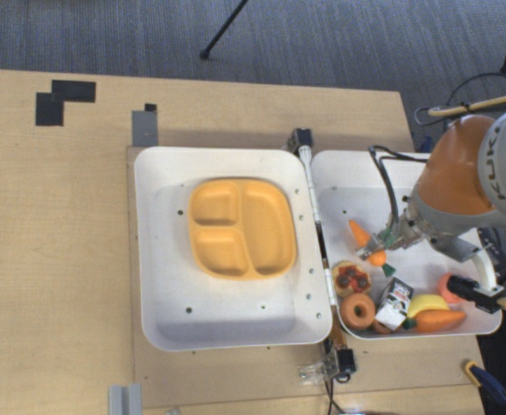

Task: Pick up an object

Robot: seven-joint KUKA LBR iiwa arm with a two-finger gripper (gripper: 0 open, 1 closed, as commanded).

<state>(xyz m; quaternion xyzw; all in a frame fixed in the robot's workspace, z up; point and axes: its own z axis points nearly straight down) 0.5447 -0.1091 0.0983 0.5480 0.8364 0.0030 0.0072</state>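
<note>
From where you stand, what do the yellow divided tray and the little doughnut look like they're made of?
The yellow divided tray looks like moulded plastic: one even colour, rounded compartment walls and a soft matte sheen. The doughnut seems a toy, probably plastic or rubber, with a smooth, evenly brown surface; the view is too small to tell which. The white bin under the tray also looks like smooth plastic.

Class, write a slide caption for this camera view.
Gripper low over toy carrot in right bin; yellow tray in left bin.

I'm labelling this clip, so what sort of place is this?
Probably a robotics lab bench set up for picking trials: a robot arm reaches over two white bins, one holding a yellow divided tray, the other toy food like a donut.
</note>
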